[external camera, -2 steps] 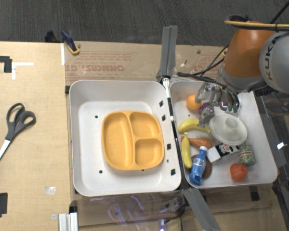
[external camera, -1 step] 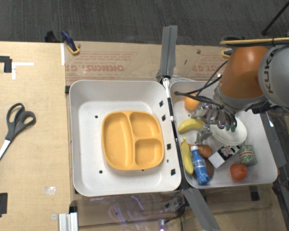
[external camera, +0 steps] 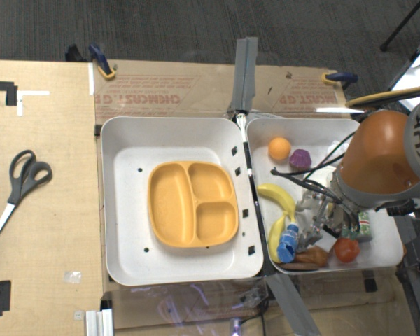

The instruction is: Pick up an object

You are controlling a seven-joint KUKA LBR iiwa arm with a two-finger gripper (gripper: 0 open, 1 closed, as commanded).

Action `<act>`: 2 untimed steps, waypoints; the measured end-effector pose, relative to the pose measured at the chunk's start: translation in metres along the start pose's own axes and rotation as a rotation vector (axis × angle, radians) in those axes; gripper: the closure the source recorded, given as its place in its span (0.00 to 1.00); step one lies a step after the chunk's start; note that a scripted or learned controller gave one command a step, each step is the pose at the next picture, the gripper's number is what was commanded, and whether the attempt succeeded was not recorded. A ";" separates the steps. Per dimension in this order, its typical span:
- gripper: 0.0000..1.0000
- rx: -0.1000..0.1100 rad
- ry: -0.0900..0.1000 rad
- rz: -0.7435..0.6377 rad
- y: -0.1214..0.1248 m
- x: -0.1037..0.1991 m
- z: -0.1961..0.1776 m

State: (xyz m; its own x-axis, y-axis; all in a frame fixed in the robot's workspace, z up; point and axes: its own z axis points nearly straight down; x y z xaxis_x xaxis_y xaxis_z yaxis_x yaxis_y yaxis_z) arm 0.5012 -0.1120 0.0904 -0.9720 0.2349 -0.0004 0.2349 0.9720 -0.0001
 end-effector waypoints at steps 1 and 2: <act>0.00 -0.001 -0.016 0.111 0.010 0.021 -0.003; 0.00 0.000 0.001 0.015 -0.015 -0.044 -0.099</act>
